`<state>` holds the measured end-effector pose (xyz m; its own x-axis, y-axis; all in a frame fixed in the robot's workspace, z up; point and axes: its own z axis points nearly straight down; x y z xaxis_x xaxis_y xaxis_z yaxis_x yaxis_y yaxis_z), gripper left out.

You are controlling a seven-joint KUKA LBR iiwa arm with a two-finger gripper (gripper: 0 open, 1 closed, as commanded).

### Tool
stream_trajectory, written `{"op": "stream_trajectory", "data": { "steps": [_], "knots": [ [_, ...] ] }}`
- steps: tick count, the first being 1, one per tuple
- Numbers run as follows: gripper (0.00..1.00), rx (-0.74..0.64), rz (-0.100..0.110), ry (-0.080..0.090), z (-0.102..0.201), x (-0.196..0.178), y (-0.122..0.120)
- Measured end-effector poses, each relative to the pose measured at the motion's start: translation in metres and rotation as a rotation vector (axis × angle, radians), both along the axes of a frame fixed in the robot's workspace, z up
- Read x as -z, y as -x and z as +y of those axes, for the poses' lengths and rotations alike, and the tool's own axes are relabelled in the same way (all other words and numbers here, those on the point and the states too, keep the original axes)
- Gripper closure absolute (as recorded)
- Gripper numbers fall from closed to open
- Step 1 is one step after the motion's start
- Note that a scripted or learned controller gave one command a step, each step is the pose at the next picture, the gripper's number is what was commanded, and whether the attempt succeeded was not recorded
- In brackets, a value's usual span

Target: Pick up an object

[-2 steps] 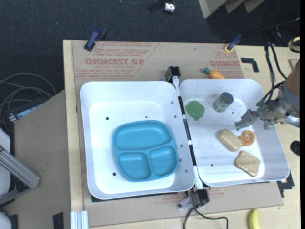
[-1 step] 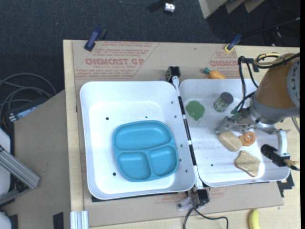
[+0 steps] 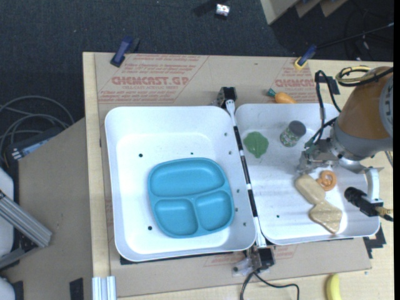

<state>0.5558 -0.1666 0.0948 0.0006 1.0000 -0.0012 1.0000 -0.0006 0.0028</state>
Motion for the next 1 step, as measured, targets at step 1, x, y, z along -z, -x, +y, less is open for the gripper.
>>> {"op": "stream_trajectory", "data": {
  "steps": [1],
  "knots": [
    [0.00,0.000,0.000,0.000,0.0000,0.0001,0.0001]
  ]
}}
